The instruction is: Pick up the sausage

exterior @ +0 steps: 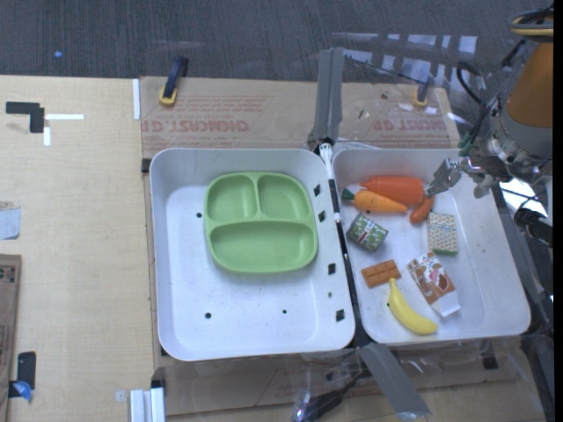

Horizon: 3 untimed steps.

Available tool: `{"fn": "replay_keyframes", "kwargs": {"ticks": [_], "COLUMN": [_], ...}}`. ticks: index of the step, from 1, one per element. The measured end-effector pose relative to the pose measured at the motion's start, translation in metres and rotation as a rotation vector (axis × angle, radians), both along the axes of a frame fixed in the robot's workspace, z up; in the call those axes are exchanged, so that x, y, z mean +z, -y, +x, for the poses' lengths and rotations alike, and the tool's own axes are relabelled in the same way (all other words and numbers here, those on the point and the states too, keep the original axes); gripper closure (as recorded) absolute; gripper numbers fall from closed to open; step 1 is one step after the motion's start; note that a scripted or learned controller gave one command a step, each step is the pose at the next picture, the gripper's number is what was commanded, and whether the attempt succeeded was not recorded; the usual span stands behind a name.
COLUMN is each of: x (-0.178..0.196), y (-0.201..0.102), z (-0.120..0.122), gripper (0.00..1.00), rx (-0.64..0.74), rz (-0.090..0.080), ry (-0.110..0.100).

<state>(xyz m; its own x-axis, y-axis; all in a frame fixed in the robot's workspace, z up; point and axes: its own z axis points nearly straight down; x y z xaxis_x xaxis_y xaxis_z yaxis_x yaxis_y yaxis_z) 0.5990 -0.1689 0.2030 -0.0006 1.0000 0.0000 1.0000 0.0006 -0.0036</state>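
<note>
The sausage [421, 210], small, reddish and tilted, lies in the back half of the right bin [501, 315]. It rests just right of an orange carrot [376, 202] and a longer red-orange piece [393, 185]. My gripper [457, 185] hangs over the bin's back right part, up and to the right of the sausage. It is open, with nothing between the fingers. The left fingertip [435, 185] ends close above the sausage's upper end; whether they touch I cannot tell.
The right bin also holds a green can [367, 233], a small box [442, 233], an orange strip [381, 273], a carton [433, 283] and a banana [408, 309]. A green divided plate [260, 222] lies in the left bin [176, 323].
</note>
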Motion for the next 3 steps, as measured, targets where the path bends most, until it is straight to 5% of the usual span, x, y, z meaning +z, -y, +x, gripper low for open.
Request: {"fn": "replay_keyframes", "kwargs": {"ticks": [1, 2, 3], "x": [-0.112, -0.104, 0.011], "y": [-0.028, -0.027, -0.067], "z": [0.028, 0.028, 0.018], "gripper": [0.0, 1.0, 1.0], "rx": [0.033, 0.032, 0.205], "rz": [0.0, -0.002, -0.001], "ry": [0.001, 0.0, 0.002]}}
